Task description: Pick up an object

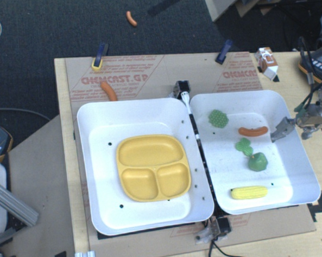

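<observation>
Left bin: sitting on the tabletop and carrying a yellow divided plate, which is lying flat near the middle with its one long compartment toward the far side and two smaller ones toward the near side.

Right bin: lying just beside the left one, their inner rims touching along the middle, and holding all the small toy foods.

Round green piece: resting toward the far left part of the right bin, apart from the other items.

Sausage: lying flat in the right bin, running left to right, with its right end just beside the end effector.

Green vegetable pieces: two of them sitting close together near the middle of the right bin, the smaller one above, the larger one below and to the right.

Corn cob: lying on its side near the front edge of the right bin, well apart from the end effector.

End effector: reaching in over the right rim of the right bin, a grey finger pointing toward the sausage; nothing is showing between its fingers, and I cannot tell whether they are apart or together.

Outside the bins: an orange sausage-like piece is lying on the tabletop beyond the left bin, and another small orange piece is lying on the dark floor farther back.
</observation>
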`<state>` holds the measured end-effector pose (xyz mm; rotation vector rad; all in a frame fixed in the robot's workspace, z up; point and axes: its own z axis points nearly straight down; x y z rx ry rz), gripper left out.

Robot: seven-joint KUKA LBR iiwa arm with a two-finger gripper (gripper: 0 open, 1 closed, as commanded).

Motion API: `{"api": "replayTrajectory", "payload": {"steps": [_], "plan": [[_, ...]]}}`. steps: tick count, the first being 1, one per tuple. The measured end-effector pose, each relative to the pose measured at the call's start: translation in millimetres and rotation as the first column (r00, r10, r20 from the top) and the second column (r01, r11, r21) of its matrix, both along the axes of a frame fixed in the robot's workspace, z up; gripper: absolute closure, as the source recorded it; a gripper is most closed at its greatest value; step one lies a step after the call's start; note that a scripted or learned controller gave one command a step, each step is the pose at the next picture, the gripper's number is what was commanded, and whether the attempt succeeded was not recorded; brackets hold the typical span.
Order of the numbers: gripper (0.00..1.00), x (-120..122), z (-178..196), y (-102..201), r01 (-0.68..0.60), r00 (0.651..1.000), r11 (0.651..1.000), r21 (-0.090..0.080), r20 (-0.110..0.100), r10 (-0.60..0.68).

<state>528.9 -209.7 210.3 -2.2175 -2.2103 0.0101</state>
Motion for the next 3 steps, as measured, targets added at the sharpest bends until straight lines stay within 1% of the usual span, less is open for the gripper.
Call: {"api": "replayTrajectory", "payload": {"steps": [1, 2, 3], "plan": [[0.0, 3, 7, 0, -0.004, 1.0, 1.0, -0.004, 0.013, 0.004], [0.0, -7, -45, 4, -0.003, 1.0, 1.0, 0.0, 0.006, 0.003], [0.0, -8, -91, 12, -0.003, 1.0, 1.0, 0.0, 0.006, 0.003]]}}
